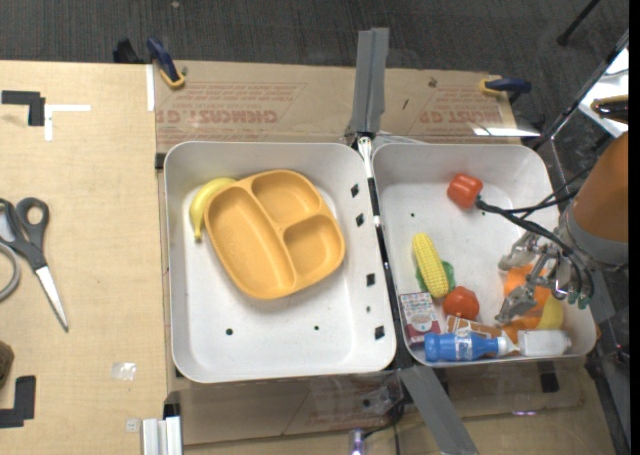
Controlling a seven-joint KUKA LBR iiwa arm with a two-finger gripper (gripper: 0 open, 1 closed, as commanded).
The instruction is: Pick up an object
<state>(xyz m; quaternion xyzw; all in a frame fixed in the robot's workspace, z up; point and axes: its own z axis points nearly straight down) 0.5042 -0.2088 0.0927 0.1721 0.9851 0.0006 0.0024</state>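
Camera view: we see the gripper (528,293) low in the right bin (500,158), near its right wall, fingers apparently closed around an orange object (519,300) by the front-right corner. Beside it, along the front edge, lies a blue bottle (462,347).

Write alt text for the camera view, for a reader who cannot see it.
The arm's tool reaches into the right bin among toy corn, a tomato, a blue bottle and orange pieces. The left bin holds a yellow divided plate partly covering a banana.
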